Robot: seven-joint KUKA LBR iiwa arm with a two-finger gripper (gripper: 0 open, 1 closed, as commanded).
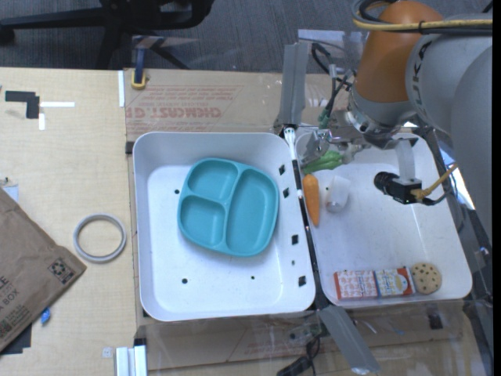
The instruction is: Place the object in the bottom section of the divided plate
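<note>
In the camera view, the gripper [322, 141] is hanging over the right bin [438, 233]; whether its jaws are open cannot be told. Just below them a carrot [312, 198] is lying. The plate [229, 207] is sitting well left in the left bin [156, 233].

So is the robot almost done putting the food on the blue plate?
Not yet. Nothing looks done: the teal divided plate in the left white bin has no food in it. The gripper is over the orange toy carrot's green top in the right bin. Lifting it and placing it remain.
</note>
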